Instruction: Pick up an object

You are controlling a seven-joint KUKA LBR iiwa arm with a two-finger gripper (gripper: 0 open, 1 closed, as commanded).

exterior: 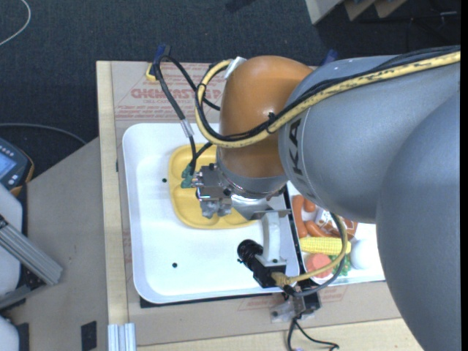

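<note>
A smooth grey arm with a glossy orange band hangs over the left white bin, its gripper low above a flat, rounded yellow piece lying near the bin's centre. Whether the fingers are spread or closed cannot be told. At three o'clock, the right bin holds corn and orange toy food.

Robotics lab: cabled arm, white bins on bench, dark carpet.
</note>
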